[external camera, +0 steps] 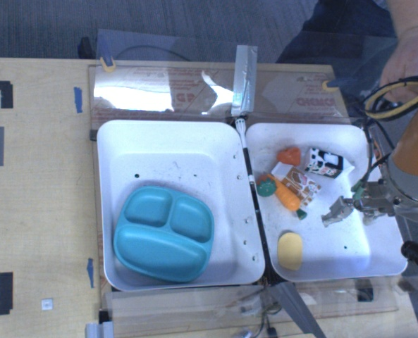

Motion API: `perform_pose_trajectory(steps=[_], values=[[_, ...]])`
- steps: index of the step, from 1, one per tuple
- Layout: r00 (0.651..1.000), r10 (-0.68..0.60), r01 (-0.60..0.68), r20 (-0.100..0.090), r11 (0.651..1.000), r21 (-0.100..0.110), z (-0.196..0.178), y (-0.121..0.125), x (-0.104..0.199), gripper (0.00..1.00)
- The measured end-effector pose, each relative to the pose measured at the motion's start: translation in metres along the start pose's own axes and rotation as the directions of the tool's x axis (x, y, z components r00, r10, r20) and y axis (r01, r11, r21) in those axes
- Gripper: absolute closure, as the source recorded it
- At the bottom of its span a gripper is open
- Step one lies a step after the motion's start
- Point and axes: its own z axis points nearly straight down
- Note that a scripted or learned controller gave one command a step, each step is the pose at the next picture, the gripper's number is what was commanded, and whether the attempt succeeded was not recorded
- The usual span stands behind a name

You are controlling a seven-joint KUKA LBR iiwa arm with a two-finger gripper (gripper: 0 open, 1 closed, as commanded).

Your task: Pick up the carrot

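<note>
Right bin [349, 255]: carrot [287, 197] lies on the floor near the bin's left wall, orange, slanted, its green top [266, 187] toward the divider. A printed packet [302, 184] lies touching its upper side; a small orange-red piece [289, 155] beyond that. Black-and-white carton [323, 163] toward the far right corner. Yellow lemon-like piece [290, 249] near the front edge.

Gripper [335, 214] low over the bin's right part, apart from the carrot, fingers spread, nothing between them.

Left bin [124, 143]: blue divided plate [165, 232].

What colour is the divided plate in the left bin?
Teal blue, seen in the camera view: the divided plate.
</note>
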Motion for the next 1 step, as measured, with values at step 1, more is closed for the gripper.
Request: perform_pose_trajectory(steps=[1], values=[[0.996,-0.091,0.092,0.024,0.994,-0.053,-0.0069,0.0597,0.0695,0.0]])
